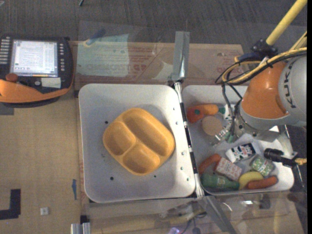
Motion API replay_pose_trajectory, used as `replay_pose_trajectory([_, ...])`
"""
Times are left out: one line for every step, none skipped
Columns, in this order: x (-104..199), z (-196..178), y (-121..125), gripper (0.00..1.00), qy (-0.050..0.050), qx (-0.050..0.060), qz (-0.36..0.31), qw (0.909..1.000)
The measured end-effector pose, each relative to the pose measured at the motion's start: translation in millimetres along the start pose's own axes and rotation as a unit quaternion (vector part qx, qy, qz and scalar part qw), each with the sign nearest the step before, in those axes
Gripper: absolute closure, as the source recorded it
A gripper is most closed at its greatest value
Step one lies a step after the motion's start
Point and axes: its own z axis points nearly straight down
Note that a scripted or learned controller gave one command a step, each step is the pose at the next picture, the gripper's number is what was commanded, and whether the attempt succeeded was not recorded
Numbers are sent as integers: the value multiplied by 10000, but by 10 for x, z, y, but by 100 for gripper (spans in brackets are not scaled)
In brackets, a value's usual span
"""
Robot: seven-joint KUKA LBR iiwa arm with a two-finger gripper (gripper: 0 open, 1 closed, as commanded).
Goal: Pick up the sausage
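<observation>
Sausage (209,163) in right bin (288,179), below-left of claw (225,133); claw state: cannot tell.

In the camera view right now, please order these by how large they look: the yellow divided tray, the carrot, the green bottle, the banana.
1. Yellow divided tray, clearly the largest.
2. Green bottle and carrot: alike, unranked.
3. Banana, partly hidden, so unsure.

The arm's grey casing (295,89) bears the letters "KU" — the brand name cut off. The pendant screen (34,57) shows text too small to read.
</observation>
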Motion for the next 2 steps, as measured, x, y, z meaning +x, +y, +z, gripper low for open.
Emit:
replay_pose_trajectory([0, 0, -1, 0, 1, 1, 1, 10000])
replay_pose_trajectory([-165, 88, 236, 0, 12, 37, 1496, 9887])
